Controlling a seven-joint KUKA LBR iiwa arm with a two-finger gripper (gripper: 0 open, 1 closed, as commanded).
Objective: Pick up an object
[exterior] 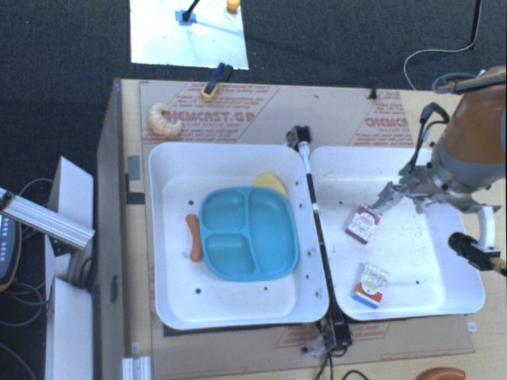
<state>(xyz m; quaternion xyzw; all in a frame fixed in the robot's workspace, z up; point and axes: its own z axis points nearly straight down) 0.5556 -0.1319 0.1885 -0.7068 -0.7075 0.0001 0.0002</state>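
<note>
Here, the bench (238, 113) carries two shallow white bins side by side. The left bin (170, 212) holds one blue divided tray (247, 233) with three compartments, one orange sausage-shaped piece (194, 237) lying just beside the tray's left edge, and one yellow item (272, 183) half hidden behind the tray's upper rim, so its full shape cannot be made out.

The right bin (444, 291) holds two small cartons. One carton (363, 225) is white with a pink-red pattern, lying tilted near the middle of the bin. The other carton (371, 284) is white with red, blue and a touch of yellow (its print is too small to read), lying nearer the bin's front wall, well apart from the first.

The arm (475, 133) is cut off by the right edge. Its gripper (388, 199) points down-left, with the tip just above and right of the patterned carton; how far it is parted cannot be told, and nothing is visibly held.

A pale ridged object (164, 120) rests on the bench behind the left bin.
</note>
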